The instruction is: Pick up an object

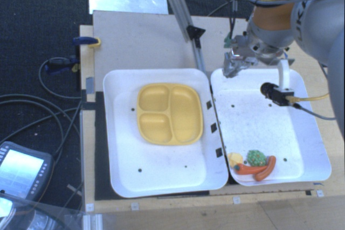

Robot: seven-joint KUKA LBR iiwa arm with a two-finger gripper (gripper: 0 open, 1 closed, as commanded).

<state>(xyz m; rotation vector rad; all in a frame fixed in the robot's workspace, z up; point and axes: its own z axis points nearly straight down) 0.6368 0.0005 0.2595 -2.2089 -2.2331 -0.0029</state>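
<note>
Toy food (253,163) (apart from gripper (233,69))

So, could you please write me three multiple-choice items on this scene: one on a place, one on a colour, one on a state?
1. Where do the toy foods lie?
A. left bin
B. right bin's near corner
C. on the tray

2. What colour is the tray?
A. yellow
B. blue
C. red

3. Where is the gripper?
A. down on the tray
B. over the right bin's far edge
C. among the foods

Key: B, they sit at the right bin's near left corner; A, the divided tray is yellow; B, it hangs there, far from the foods.
</note>
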